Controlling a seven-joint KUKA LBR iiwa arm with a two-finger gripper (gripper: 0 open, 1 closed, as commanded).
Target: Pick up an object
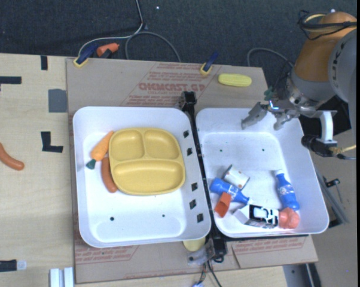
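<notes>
The grey arm with its orange band [323,52] reaches in over the far right corner of the right-hand white plastic bin [261,139], and its two-finger gripper [268,120] hangs there with its metal fingers [252,118] splayed apart, nothing between them.

Down in that bin, the goods crowd the near side. A blue plastic bottle with a white label [285,191] lies along the right wall, and an orange-red rounded toy [289,219] sits just beyond it in the near right corner. A black-and-white small pack [262,214] lies against the near wall. Toward the middle sit a white little cylinder [236,177], a blue short tube [226,188] and an orange small wedge [222,205], bunched close together.

The left white bin [132,232] carries a yellow three-compartment plastic plate [147,161], with an orange toy carrot [100,148] and a brown toy sausage [107,176] tucked along the plate's left edge.

On the cardboard bench beyond the bins lies a yellow oval piece [234,80]; another sausage [8,156] rests at the far left edge.
</notes>
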